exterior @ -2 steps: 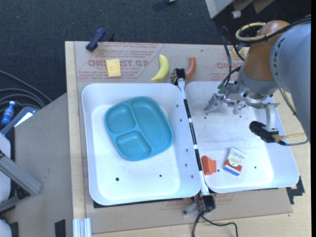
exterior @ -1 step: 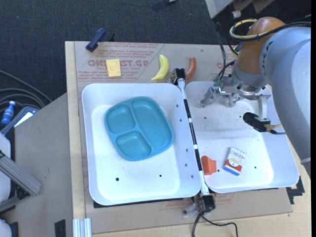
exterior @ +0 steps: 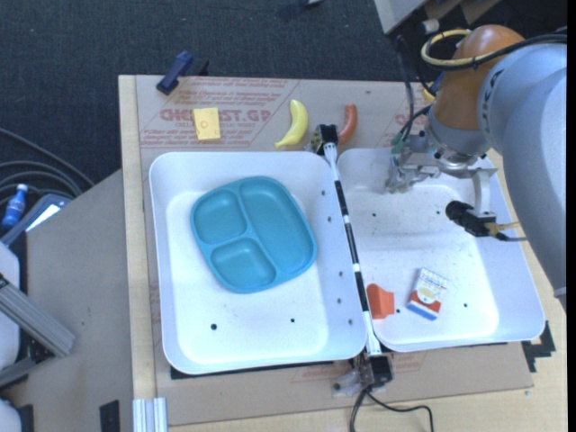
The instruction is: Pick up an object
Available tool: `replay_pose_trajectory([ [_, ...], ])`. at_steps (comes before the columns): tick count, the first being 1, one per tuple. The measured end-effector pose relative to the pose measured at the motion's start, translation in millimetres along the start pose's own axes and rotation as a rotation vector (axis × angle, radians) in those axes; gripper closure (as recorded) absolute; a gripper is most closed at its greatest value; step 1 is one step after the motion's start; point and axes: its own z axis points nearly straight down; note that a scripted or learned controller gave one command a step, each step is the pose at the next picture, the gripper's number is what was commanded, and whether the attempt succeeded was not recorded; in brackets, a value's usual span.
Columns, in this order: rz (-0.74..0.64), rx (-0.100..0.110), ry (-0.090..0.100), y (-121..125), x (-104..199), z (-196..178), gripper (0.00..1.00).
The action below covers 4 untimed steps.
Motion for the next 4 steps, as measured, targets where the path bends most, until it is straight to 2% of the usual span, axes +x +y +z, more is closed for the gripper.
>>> replay_pose_trajectory([
  [3, -0.004, -0.007, -0.005, 2, 1, -31, 1.0],
  [4, 0.002, 0.005, 0.003, -1, 19, 11, 1.0],
])
